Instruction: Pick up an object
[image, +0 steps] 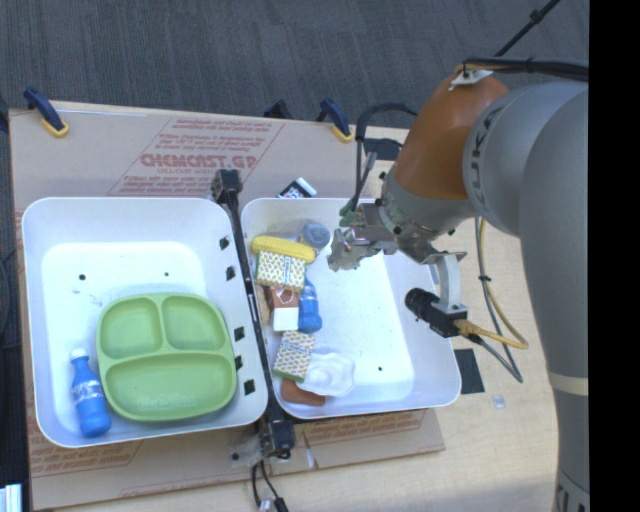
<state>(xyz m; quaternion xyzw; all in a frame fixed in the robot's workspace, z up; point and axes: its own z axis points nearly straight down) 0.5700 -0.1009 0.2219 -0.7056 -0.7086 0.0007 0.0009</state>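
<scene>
Heaped against the left wall of the right bin (432, 372), a row of small objects. At the far end of that wall, a yellow bar (283, 247) lying crosswise, with a grey round piece (316, 236) just beside it toward the bin's middle. Just nearer than the bar, a yellow-and-green checked packet (281, 270). Next along the wall, a white block (286, 319) touching a small blue bottle (309, 308) lying on its side. Toward the bin's near left corner, a second checked packet (295, 352), tilted, and a crumpled clear plastic piece (329, 375) resting against it, over something brown (300, 396) too hidden to name.

Reaching in over the right bin's far right corner, the grey arm (530, 150), with its orange band (448, 135) above that bin's far edge. Pointing down and toward the bin's left wall, the gripper (345, 250), hanging over the far part of the bin's floor, near the grey round piece and the yellow bar but apart from both. Nothing seen in its grasp. Open or closed: cannot be told from this slant.

Outside the right bin's left wall, in the neighbouring left bin (40, 300), a green divided plate (165, 355) and another blue bottle (88, 392).
</scene>
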